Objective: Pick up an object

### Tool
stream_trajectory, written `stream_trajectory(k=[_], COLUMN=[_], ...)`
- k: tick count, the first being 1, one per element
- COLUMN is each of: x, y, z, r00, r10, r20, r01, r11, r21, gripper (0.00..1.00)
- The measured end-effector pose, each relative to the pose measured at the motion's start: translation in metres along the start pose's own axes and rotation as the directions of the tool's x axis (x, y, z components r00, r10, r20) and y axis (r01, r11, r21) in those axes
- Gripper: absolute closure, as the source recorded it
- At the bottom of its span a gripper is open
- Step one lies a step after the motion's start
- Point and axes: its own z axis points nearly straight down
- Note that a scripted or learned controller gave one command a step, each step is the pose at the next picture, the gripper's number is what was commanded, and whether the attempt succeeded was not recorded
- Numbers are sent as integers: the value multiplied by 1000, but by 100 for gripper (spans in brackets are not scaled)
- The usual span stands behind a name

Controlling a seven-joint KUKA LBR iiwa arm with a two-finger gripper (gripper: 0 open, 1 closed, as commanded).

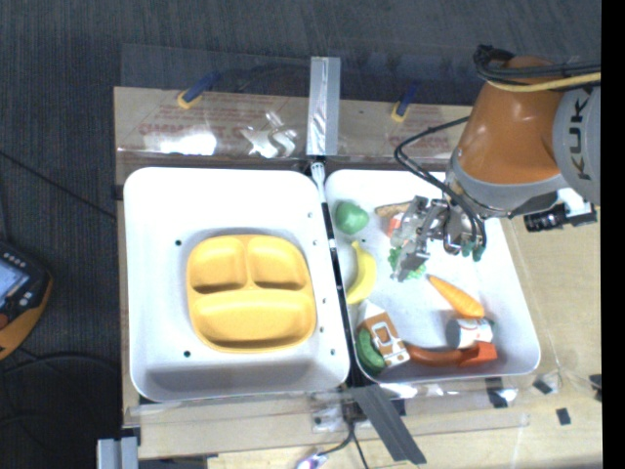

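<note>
The right bin [513, 306] holds a green ball [351, 217], a yellow banana [362, 273], an orange carrot [455, 295], a brown and orange tool with a grey end [449, 350] and a green item with an orange and white label [379, 341]. My gripper [418, 242] hangs over the middle of this bin, just left of the carrot's tip and right of the banana. Small red and green pieces [398, 242] lie under it. I cannot make out anything between its tips.
A yellow divided tray [252, 293] lies in the left bin [156, 223]. A metal divider [323, 106] runs between the bins at the back. Clear plastic sheeting with blue and yellow clips [198, 88] covers the board behind them.
</note>
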Motion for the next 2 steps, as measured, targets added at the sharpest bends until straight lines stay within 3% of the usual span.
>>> stream_trajectory(k=[1, 2], x=[0, -1], y=[0, -21], z=[0, 104], r00=[1000, 999], r10=[0, -46], r20=[0, 1], r01=[0, 46], r11=[1000, 999], r21=[1, 2], gripper=[0, 0])
